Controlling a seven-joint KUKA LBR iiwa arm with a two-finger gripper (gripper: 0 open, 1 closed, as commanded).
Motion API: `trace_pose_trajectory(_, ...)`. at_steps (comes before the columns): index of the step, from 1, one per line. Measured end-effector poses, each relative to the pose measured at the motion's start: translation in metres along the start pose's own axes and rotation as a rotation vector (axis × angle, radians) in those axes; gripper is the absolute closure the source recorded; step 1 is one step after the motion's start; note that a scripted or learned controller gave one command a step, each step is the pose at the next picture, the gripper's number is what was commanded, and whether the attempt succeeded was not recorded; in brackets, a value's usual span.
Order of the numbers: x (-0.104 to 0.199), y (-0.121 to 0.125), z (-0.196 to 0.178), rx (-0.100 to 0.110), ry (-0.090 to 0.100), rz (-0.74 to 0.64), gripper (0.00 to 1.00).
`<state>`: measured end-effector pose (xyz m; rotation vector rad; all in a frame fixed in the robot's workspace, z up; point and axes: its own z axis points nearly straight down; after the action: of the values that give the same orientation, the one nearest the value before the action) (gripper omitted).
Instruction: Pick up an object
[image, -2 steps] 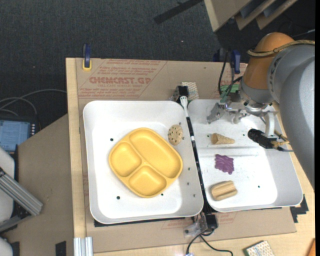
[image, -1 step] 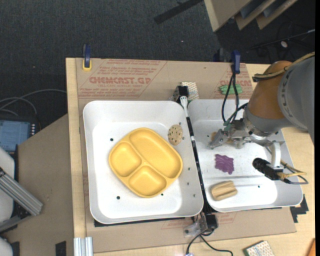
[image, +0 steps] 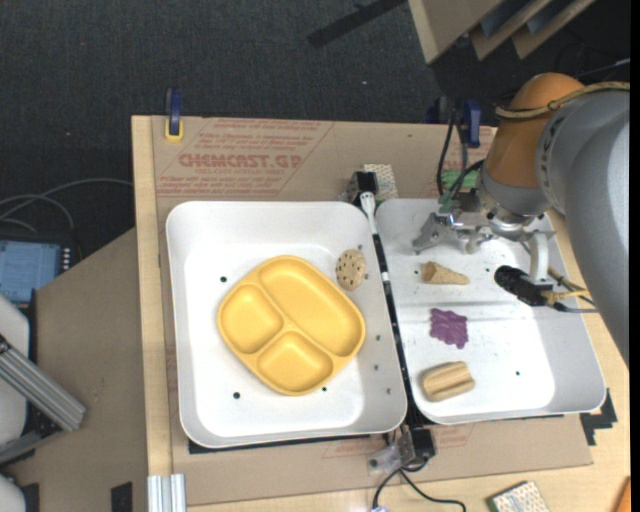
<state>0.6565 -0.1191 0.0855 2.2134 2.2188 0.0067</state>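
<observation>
My gripper (image: 455, 232) hangs over the back of the right bin (image: 570, 385), just behind a small tan cone (image: 443, 273) that lies on its side on the bin floor. Nothing shows in the gripper's grasp. Nearer the front of the same bin lie a purple lumpy piece (image: 449, 326) and a tan bread-like roll (image: 446, 380). The left bin (image: 190, 300) holds a yellow divided plate (image: 290, 323) and a speckled round cookie (image: 350, 268) by its right wall.
The wall between the two bins (image: 385, 300) runs close to the left of the cone. The grey arm with its orange band (image: 525, 140) reaches in over the right bin's back right corner. The bench's brown board (image: 240, 160) lies behind the bins.
</observation>
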Motion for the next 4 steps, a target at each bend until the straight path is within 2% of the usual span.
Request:
trace_pose_trajectory(1, -0.018, -0.058, 0.000, 0.013, 0.004, 0.006, 0.00)
trace_pose_trajectory(2, -0.018, -0.054, -0.011, 0.007, 0.001, 0.003, 1.00)
trace_pose_trajectory(3, 0.064, -0.049, -0.105, 0.000, 0.003, -0.004, 1.00)
trace_pose_trajectory(4, 0.060, -0.011, -0.157, -0.003, 0.000, 0.001, 1.00)
